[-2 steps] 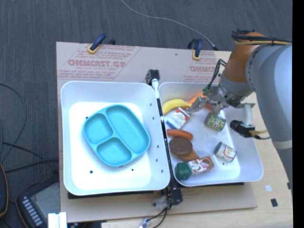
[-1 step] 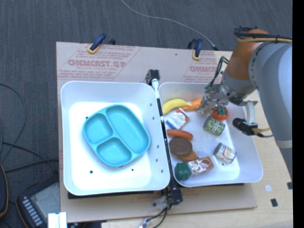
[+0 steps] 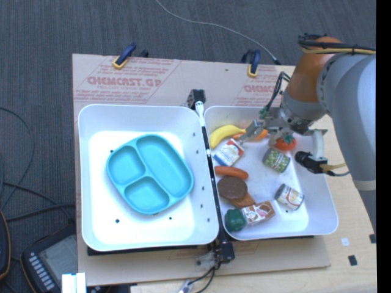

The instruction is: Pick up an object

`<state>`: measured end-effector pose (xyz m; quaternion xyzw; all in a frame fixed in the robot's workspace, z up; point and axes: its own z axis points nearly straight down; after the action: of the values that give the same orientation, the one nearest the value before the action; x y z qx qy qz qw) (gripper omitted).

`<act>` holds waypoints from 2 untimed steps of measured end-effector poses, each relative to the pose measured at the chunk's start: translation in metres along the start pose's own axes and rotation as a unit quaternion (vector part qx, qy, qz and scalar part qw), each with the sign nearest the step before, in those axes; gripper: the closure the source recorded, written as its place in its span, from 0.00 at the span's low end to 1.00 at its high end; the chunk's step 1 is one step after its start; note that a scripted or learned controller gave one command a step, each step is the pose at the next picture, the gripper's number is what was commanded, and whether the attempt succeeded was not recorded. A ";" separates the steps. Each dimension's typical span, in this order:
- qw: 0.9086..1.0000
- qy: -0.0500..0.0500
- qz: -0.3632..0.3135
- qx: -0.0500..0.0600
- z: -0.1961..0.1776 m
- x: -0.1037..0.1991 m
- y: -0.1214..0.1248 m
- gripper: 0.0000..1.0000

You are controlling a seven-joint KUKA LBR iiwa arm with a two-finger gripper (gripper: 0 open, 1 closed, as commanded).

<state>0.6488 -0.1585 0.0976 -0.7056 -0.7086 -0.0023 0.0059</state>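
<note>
My gripper (image 3: 258,129) hangs low over the back of the right bin (image 3: 324,207), just right of a yellow banana (image 3: 217,134). An orange piece (image 3: 262,136) lies right under it, and whether it is gripped is unclear. A red-orange tomato-like toy (image 3: 284,142) and a green jar (image 3: 276,160) sit just to its right. Further forward lie a small white packet (image 3: 228,153), a red sausage (image 3: 232,172), a brown patty (image 3: 232,188), a green vegetable (image 3: 234,220), a small carton (image 3: 258,212) and a can (image 3: 289,197).
The left bin (image 3: 86,163) holds a blue divided plate (image 3: 149,173). A black clamp (image 3: 197,97) sits at the back between the bins. Blue-and-yellow clips (image 3: 125,55) (image 3: 253,63) pin the cardboard base. The arm's grey body (image 3: 351,115) fills the right side.
</note>
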 end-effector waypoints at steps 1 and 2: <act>1.000 -0.005 0.000 0.001 -0.010 -0.004 -0.001 1.00; 1.000 -0.001 -0.002 0.000 -0.010 0.001 0.001 0.00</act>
<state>0.6494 -0.1573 0.1078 -0.7042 -0.7100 -0.0018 0.0051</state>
